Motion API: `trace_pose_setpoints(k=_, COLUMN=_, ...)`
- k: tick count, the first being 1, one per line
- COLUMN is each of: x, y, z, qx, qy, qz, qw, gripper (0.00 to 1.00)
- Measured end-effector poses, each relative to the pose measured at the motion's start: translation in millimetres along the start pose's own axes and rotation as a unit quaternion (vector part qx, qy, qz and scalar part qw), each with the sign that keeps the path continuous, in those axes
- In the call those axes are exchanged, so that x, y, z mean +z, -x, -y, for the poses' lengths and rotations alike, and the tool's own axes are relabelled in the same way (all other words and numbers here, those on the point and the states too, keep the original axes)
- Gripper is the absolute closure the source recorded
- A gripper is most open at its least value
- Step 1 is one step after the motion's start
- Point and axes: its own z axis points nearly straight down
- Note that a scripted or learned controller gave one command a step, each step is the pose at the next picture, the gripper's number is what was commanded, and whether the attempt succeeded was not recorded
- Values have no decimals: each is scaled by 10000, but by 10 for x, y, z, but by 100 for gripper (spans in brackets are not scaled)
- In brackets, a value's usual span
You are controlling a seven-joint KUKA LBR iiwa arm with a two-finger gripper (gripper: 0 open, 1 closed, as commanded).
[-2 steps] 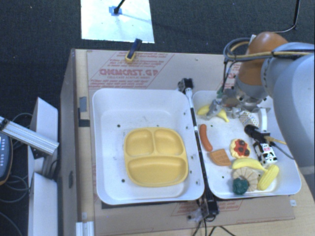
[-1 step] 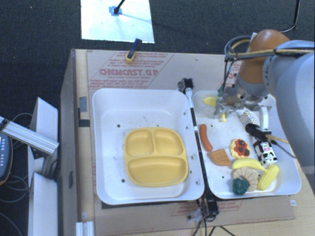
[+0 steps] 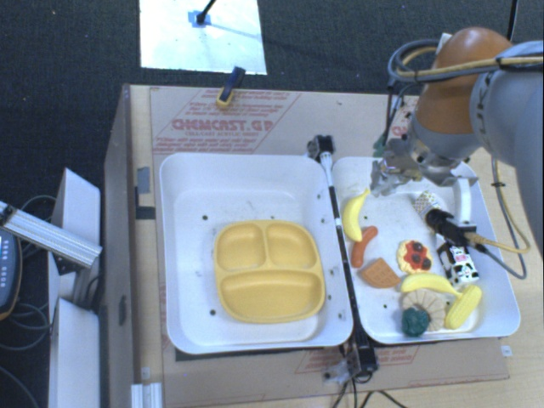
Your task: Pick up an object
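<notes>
Grey KUKA iiwa arm [image 3: 510, 100] enters from right edge of view, upper right area. Orange band [image 3: 450, 79] sits above wrist, rounded, facing camera. Beige and black cables [image 3: 412, 58] loop along top of orange section, toward wrist. Arm angled downward and leftward. Metallic two-finger gripper [image 3: 384, 179] hangs below wrist, pointing down, at upper left end of arm. Gripper body grey, compact, partly shadowed by wrist housing.
</notes>
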Motion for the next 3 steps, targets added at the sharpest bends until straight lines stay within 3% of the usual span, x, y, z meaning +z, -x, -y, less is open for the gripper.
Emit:
trace_pose_setpoints(k=1, x=514, y=543, z=516, qx=28, qy=-33, qz=7, qw=10000, gripper=100)
trace_pose_setpoints(k=2, x=508, y=531, z=508, qx=22, qy=-22, qz=2, qw=10000, gripper=0)
trace_pose_setpoints(k=3, x=984, y=752, z=1026, qx=7, qy=92, qz=18, qw=10000, gripper=0)
